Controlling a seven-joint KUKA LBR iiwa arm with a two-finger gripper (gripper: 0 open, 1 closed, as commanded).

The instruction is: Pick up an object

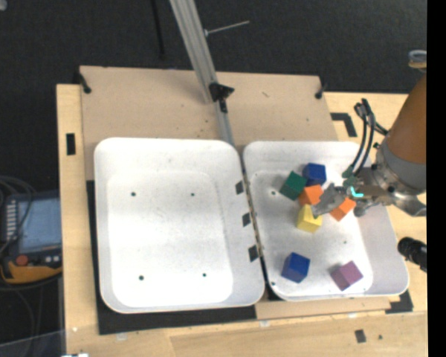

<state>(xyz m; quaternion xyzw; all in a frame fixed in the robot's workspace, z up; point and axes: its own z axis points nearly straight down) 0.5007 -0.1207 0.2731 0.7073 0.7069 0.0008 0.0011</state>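
Right bin (372,274): cluster of blocks near its middle. Green block (291,185), blue block (314,173), orange block (311,195), yellow block (308,219), all touching or just beside one another, edges turned at a slant; none has a clear long axis. Second orange block (343,208) beside the gripper (331,201); hold cannot be told. Second blue block (296,267) and purple block (347,274) lie apart. Left bin (163,222) adjoins. Tan bench (171,88), dark floor.

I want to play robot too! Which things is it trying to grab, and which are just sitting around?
For the job: gripper, green block, blue block, orange block, yellow block, purple block, right bin.
Just lying about: left bin, handheld controller.
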